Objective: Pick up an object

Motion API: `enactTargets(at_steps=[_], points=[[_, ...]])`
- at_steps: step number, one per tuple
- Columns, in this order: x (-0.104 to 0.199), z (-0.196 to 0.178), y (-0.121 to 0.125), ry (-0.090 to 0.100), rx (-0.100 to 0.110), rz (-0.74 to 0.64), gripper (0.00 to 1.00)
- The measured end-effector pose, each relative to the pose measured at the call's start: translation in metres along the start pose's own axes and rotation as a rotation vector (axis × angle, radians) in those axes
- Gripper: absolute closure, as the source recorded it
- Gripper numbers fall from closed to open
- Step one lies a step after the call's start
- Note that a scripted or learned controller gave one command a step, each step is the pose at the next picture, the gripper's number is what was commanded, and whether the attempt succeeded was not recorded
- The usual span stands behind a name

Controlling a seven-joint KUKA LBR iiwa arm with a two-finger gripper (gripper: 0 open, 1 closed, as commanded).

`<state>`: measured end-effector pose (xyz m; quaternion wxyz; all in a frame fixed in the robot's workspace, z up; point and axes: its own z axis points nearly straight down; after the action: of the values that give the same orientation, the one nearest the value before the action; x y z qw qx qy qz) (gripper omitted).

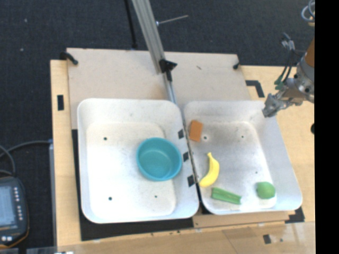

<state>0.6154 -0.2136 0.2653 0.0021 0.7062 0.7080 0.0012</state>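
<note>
The right bin (275, 142) holds an orange block (195, 130) at its left wall, a yellow banana (211, 171), a green pepper-like piece (226, 196) near the front, and a green round fruit (266, 190) at the front right. A blue bowl (159, 159) sits in the left bin (95, 136). My gripper (270, 108) hangs over the right bin's far right corner, well away from every object, with nothing seen between its fingers.
A slanted metal pole (151, 30) rises from behind the bins, ending near the divide between them. The bins rest on a wooden bench (122, 73). A handheld pendant (10, 205) lies at the far left.
</note>
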Motion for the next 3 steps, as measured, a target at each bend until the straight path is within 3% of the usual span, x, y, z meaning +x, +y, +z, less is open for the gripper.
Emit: enactTargets(at_steps=[1,3], points=[[0.051,-0.003,0.011,0.002,0.003,-0.004,1.00],[0.158,0.023,0.005,0.002,0.004,-0.003,1.00]])
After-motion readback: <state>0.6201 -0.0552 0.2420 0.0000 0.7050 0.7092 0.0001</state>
